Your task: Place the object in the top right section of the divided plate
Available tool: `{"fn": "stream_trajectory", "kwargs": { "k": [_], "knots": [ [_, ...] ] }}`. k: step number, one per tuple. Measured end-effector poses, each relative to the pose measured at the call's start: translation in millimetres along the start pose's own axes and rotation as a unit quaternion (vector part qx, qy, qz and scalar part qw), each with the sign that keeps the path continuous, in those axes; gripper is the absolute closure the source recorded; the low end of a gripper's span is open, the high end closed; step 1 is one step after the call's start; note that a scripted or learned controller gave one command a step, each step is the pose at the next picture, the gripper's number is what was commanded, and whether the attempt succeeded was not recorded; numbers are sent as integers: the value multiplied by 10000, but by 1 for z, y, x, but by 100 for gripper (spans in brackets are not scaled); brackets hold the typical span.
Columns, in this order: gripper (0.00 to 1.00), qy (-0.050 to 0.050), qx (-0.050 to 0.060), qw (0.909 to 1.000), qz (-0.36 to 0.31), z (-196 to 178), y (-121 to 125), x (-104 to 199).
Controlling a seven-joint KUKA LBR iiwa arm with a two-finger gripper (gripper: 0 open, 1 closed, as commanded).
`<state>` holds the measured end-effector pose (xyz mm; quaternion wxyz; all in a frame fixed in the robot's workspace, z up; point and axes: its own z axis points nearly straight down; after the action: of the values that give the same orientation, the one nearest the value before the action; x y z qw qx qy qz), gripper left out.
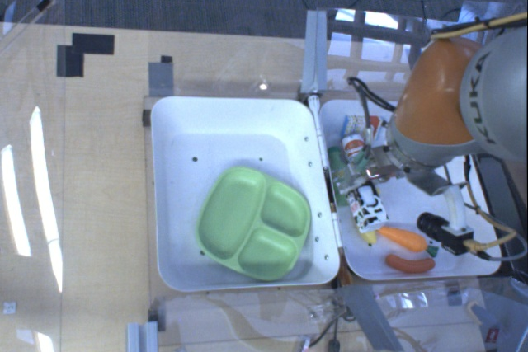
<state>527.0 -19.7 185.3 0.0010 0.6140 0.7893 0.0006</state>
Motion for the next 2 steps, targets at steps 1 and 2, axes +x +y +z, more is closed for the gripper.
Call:
{"fn": "stream_trajectory", "kwargs": {
  "k": [1,2],
  "knots": [
    [100,6,3,9923,-1239,3,27,66],
    [100,4,-3,9804,-1968,3,7,58]
  ]
}}
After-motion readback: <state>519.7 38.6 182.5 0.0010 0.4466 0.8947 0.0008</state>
